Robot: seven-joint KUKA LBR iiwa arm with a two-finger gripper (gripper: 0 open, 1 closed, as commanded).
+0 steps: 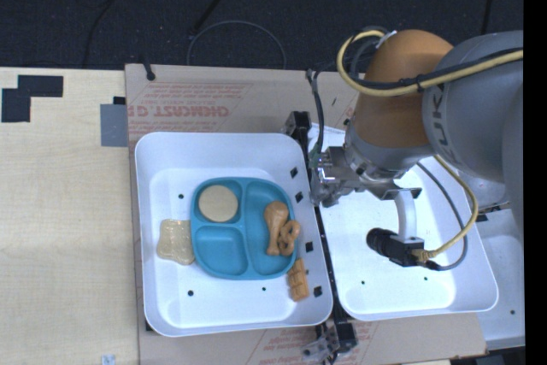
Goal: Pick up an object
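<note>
A blue divided tray (232, 254) lies in the left bin (162, 158). In its top-left section is a round tan biscuit (217, 203), and in its right section a brown twisted pretzel-like piece (280, 227). A pale bread slice (175, 241) rests on the bin floor against the tray's left side. A small tan chunk (297, 279) lies by the tray's lower right corner. My gripper (328, 177) hangs under the wrist over the divide between the bins, at the right bin's upper left, largely hidden by the arm. Nothing can be seen held.
The grey arm with its orange band (397, 90) covers the upper part of the right bin (427, 291). A black connector (391, 244) on a yellow cable hangs over that bin's floor. Cardboard (214, 103) lies beneath the bins, and dark cables run behind.
</note>
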